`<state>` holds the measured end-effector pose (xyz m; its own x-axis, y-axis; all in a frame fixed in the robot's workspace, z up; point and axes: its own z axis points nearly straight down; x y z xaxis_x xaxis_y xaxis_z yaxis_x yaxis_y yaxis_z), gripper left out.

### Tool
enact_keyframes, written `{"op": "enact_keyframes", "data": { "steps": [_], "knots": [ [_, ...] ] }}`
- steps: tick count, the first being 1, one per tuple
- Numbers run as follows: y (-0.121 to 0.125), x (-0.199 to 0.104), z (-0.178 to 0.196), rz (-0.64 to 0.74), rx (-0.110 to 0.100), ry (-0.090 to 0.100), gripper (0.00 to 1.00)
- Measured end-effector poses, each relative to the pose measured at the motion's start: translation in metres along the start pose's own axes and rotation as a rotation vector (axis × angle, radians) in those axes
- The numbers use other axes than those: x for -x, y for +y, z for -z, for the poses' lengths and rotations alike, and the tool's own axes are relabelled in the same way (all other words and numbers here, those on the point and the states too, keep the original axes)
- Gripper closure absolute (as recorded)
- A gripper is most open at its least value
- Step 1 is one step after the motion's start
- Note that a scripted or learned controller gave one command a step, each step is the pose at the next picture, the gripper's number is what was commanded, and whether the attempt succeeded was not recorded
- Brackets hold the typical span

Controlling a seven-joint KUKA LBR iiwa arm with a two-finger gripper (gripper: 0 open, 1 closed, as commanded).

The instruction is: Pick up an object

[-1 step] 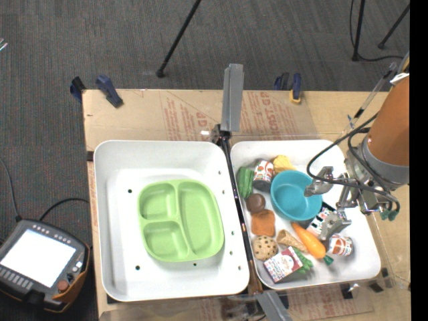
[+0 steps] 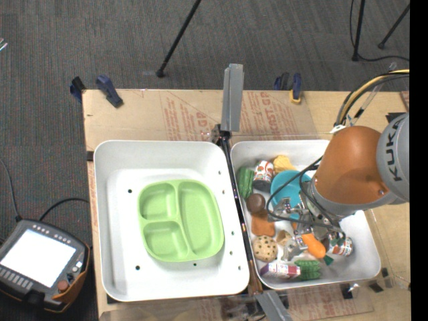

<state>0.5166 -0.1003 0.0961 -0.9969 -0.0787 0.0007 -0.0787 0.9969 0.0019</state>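
The right white bin (image 2: 366, 256) holds a heap of toy food. In it are a blue bowl (image 2: 286, 186), a brown ball (image 2: 256, 202), a chocolate-chip cookie (image 2: 265, 247), an orange carrot (image 2: 313, 245), a green vegetable (image 2: 245, 179), a small can (image 2: 263, 170) and a yellow piece (image 2: 283, 162). My gripper (image 2: 302, 223) is down among the heap, just right of the bowl and above the carrot. The orange band of the arm (image 2: 351, 172) covers the bin's right middle and hides what lies beneath it.
The left white bin (image 2: 114, 172) holds a green divided plate (image 2: 180, 221). A grey post (image 2: 232, 99) rises between the bins at the back. A small bottle (image 2: 281, 269) and a green piece (image 2: 309, 267) lie by the right bin's front wall, a red-labelled can (image 2: 342, 247) beside them.
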Motion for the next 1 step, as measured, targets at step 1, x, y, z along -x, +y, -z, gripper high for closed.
{"op": "enact_keyframes", "data": {
  "steps": [1],
  "knots": [
    [0.0054,0.0841,-0.011,-0.238,0.0,0.011,0.0]
  ]
}}
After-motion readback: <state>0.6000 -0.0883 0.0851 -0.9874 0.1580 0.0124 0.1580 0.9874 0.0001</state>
